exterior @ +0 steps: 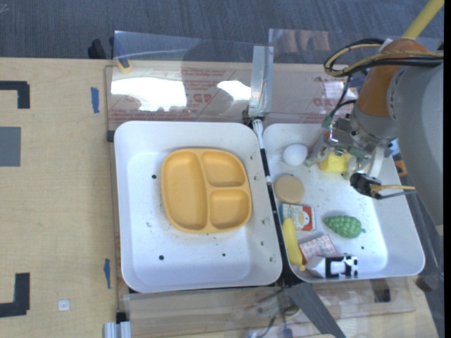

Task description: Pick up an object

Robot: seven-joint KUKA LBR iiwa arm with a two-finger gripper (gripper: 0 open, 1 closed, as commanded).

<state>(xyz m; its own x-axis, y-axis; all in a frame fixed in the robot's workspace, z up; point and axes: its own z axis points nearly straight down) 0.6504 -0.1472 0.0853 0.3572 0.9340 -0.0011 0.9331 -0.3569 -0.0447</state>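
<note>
My gripper hangs over the far part of the right bin, reaching in from the right. A small yellow block sits right at its tip, partly covered by it; whether the block is gripped or just lying beneath is hidden. Left of it lies a white egg-shaped ball. Nearer the front are a tan round disc, a green bumpy fruit, a small red and white carton, a yellow banana, a pink packet and a black and white toy.
The left bin holds a yellow divided plate. A clear plastic wall stands behind both bins. The divider ridge between the bins runs close to the disc and banana.
</note>
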